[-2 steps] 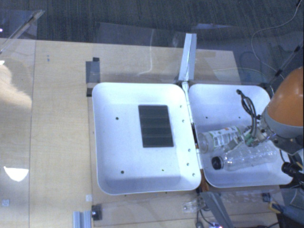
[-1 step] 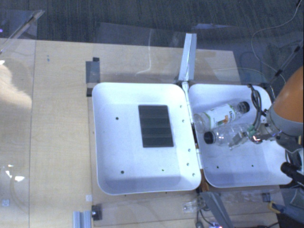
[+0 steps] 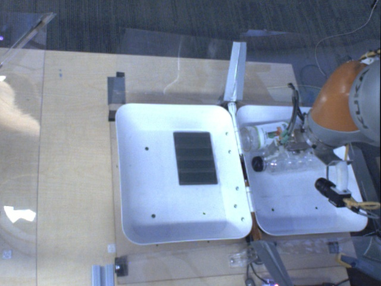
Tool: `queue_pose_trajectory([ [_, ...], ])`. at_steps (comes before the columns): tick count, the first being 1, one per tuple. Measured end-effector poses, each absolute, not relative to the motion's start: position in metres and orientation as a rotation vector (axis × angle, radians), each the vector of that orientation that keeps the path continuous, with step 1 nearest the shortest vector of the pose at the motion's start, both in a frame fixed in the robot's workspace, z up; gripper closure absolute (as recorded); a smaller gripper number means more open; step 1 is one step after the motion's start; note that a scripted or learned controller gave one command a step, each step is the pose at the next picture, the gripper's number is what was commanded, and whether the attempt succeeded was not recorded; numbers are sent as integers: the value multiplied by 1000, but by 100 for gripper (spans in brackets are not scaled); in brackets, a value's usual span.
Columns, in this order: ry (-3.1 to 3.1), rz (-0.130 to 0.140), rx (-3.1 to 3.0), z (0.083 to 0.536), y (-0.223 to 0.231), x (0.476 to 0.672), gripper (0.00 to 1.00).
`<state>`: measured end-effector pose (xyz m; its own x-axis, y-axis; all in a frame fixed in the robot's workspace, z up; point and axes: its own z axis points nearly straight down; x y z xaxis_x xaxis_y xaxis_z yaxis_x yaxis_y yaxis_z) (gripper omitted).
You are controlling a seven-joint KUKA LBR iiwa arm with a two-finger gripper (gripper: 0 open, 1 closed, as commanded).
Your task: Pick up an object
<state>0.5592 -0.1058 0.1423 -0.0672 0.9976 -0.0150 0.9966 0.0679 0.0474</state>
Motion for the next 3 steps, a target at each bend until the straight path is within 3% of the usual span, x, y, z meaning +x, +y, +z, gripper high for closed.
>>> queue_pose_trajectory([
  [1, 1945, 8, 2459, 234, -111, 542, 0],
  [2, 2108, 5, 2324, 127, -103, 587, 0],
  [3, 2235, 8, 2194, 88, -177, 590, 0],
])
